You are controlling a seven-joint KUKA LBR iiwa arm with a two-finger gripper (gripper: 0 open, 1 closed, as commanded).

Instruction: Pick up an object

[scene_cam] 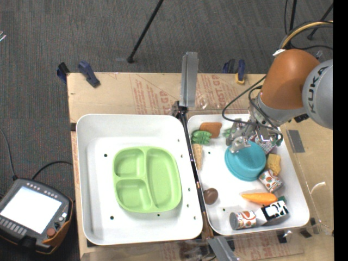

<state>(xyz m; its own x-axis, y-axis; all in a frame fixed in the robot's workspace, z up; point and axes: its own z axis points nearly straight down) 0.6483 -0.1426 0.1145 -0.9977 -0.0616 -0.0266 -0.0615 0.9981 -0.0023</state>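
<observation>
One step in hand: reaching down to grasp.
Pincer (247, 136): just above the blue bowl (246, 163); grip probably empty, opening unclear.
Next: lower onto the bowl's rim, close, lift.

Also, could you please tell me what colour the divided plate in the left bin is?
The divided plate is light green, seen plainly in the camera view.

occlusion: grey arm (304, 86) cut by right edge | we can't resolve gripper (251, 137) fingers over round blue bowl (246, 162)
</observation>
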